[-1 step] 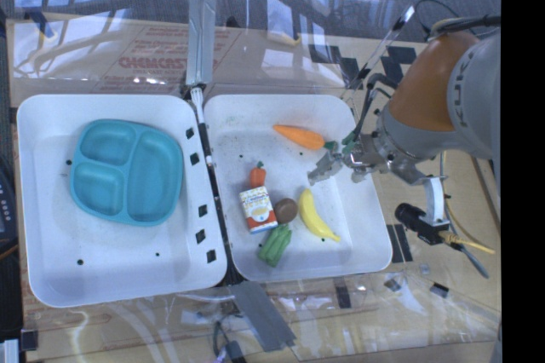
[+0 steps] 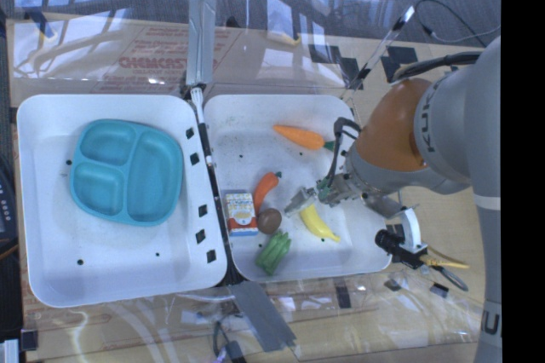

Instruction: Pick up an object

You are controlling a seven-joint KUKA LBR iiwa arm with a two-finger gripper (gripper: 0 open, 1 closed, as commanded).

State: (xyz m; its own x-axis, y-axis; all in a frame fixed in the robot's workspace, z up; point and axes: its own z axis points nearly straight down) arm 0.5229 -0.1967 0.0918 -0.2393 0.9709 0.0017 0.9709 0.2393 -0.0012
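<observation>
- Jaws first: they hang low in the right bin (image 2: 255, 274), at the end of the grey arm (image 2: 443, 131) reaching in from 3 o'clock. From where I stand, I cannot tell whether they are spread or pressed together, and nothing is plainly pinched between them.
- Right at their 6 o'clock lies a yellow banana (image 2: 318, 222), just beside the tooling. Whether it touches them is not clear.
- Up at 12 o'clock in that bin, a long orange carrot (image 2: 298, 136) lies across, its green end toward the arm.
- Near the bin's centre, leaning toward 9 o'clock, sits a smaller orange-red vegetable (image 2: 265, 189) with a green tip.
- At its 6 o'clock is a brown ball (image 2: 270, 221), and touching that on the 9 o'clock side a small carton (image 2: 241, 212) sits against the bin's wall.
- Down at 6 o'clock in the bin is a green vegetable (image 2: 274, 250), just below the ball.
- Over in the left bin (image 2: 51, 272), a blue divided plate (image 2: 128, 171) sits about centre, well apart from the arm.
- Both bins rest side by side on the table (image 2: 128, 54).
</observation>
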